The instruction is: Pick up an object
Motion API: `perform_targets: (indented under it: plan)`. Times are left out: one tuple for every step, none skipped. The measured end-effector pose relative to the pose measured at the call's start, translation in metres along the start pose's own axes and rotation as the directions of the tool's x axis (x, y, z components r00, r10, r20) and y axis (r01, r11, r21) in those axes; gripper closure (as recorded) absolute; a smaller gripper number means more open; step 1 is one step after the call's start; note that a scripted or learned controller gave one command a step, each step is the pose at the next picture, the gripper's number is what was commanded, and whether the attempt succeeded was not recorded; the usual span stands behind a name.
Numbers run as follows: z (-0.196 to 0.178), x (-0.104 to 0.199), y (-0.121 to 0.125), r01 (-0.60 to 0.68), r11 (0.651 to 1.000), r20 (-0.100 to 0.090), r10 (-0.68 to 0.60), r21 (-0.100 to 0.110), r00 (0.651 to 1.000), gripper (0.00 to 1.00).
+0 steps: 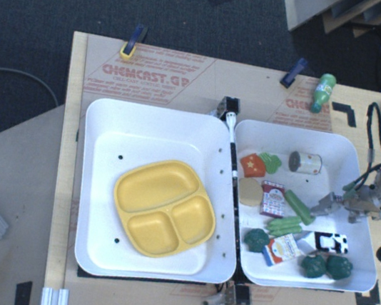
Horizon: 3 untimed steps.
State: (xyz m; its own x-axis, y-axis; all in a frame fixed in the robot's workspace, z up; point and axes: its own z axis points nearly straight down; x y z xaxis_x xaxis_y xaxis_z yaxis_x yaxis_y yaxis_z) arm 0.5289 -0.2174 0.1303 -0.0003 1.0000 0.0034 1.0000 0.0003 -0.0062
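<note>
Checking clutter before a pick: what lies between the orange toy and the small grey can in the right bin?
In the camera view, a light green piece lies between the orange toy and the grey can, touching the toy.

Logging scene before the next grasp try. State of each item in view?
Yellow tray: flat in left bin, upright, nothing in its compartments.
Right bin: holds the small items.
Can: on its side.
Green bottle: lying on the bench, outside the bins.
Red carton: lying flat.
Green strips: lying flat, crossed.
End effector: low over right bin, holding nothing visible.
</note>
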Motion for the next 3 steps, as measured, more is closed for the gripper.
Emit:
perform_targets:
  plan:
    - [0.048, 0.004, 0.0, 0.002, 1.0, -0.005, -0.002, 0.0, 1.0, 0.0]
    - [0.035, 0.001, 0.001, 0.001, 1.0, 0.001, -0.001, -0.005, 1.0, 1.0]
    - [-0.01, 0.001, 0.008, 0.001, 1.0, 0.007, -0.001, -0.013, 1.0, 1.0]
